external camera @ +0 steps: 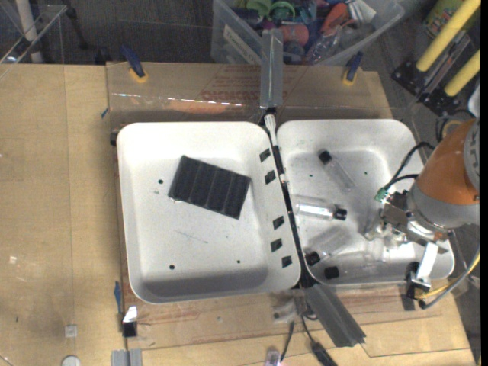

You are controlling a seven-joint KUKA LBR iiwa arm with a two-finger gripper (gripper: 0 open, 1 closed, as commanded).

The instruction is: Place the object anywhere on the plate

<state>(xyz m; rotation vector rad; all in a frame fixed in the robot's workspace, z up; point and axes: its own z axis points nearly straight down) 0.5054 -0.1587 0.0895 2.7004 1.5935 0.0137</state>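
Left bin point(137, 204), mid-left of frame: rounded rim all round, floor mostly bare. Open room on every side of the plate point(210, 187), most below it and to its left. Plate is dark, ribbed and rectangular, lying flat and slightly skewed in the upper middle of that bin, clear of the walls.

Right bin point(366, 132), mid-right: more crowded. Arm point(450, 178) comes in over its right rim, its orange band above the lower right corner. Gripper point(379, 231) sits low in the right half of the bin, near the floor; released or clenched, cannot tell, and nothing can be made out in its grip.

Task object: three clear, black-capped tubes lie in the right bin, and which one is meant cannot be told. Upper tube point(335, 168) lies slanted near bin centre, apart from the gripper. Middle tube point(320, 210) lies near the divider, left of the gripper. Lower tube point(328, 267) lies along the bottom wall at the lower left corner. All are well apart from the plate.

Divider point(276, 197) runs between the bins with black tabs along it; any crossing from right to left goes over it.

Surroundings: wooden bench point(53, 204); clear tub point(305, 10) of coloured toys at top centre; yellow foam rods point(457, 21) upper right; blue clamps point(136, 71) at the bins' far edge
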